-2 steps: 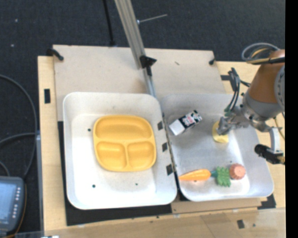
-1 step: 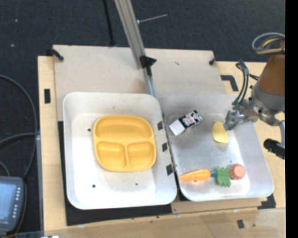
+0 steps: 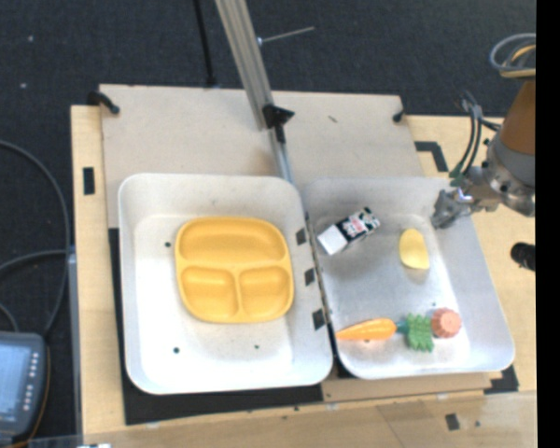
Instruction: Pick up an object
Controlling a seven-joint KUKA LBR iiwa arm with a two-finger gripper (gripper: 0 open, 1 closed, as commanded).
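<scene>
The right bin [image 3: 467, 278] holds a small black-and-white carton [image 3: 347, 231] at its upper left, a pale yellow rounded piece [image 3: 413, 249] in the middle, an orange carrot [image 3: 366, 330] near the front, and a green and pink toy [image 3: 429, 329] beside it. My gripper [image 3: 448, 209] hangs over the bin's upper right corner, to the right of and above the yellow piece. Nothing is seen between its fingers.
A yellow divided plate [image 3: 233, 269] lies in the left bin [image 3: 149, 343]. A slanted metal rail [image 3: 247, 49] rises from behind the bins. A grey screen device [image 3: 9, 376] sits at the lower left, off the bench.
</scene>
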